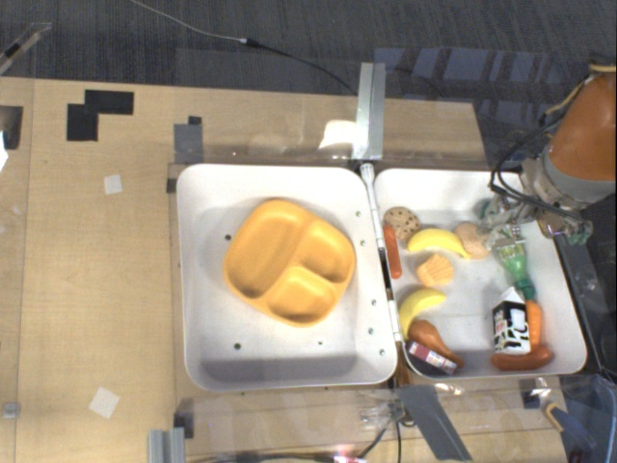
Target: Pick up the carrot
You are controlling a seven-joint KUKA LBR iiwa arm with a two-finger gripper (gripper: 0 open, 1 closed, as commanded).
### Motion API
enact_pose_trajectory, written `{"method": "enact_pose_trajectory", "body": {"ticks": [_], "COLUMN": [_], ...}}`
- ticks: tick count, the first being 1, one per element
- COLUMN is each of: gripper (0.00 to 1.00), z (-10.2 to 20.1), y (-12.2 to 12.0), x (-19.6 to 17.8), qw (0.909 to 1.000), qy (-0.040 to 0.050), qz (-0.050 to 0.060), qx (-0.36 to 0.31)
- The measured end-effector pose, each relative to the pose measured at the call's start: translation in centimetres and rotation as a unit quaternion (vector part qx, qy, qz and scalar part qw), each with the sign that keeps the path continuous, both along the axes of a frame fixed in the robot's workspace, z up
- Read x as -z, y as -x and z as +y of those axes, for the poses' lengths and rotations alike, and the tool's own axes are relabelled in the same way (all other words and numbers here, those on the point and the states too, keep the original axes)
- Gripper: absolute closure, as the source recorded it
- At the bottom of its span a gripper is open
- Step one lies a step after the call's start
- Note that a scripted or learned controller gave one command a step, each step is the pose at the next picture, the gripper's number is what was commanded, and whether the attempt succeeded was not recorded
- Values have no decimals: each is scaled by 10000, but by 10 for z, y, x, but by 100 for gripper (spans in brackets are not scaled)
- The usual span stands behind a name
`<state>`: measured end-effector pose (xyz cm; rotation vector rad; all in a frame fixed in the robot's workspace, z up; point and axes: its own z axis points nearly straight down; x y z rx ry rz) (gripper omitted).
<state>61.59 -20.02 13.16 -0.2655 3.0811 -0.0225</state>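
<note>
The grey arm [578,152], orange band above its wrist, reaches in from the right, its gripper [509,222] hanging at the scene's far right.

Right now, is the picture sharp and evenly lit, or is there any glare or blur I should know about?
In the camera view, light is soft and fairly even; the left bin shows a faint shadow beneath the yellow plate. A bright glare patch sits on the bench behind the bins. The gripper and the carrot look slightly soft.
</note>
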Motion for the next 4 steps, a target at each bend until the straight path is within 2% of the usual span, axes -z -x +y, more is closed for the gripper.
{"method": "enact_pose_trajectory", "body": {"ticks": [1,2,4], "gripper": [100,100,100], "z": [-5,-6,-4], "y": [76,118,110], "x": [-6,-3,-28], "qw": [9997,9993,9993], "qy": [-39,-35,-3], "qz": [213,222,125], "qx": [-104,-305,-366]}}
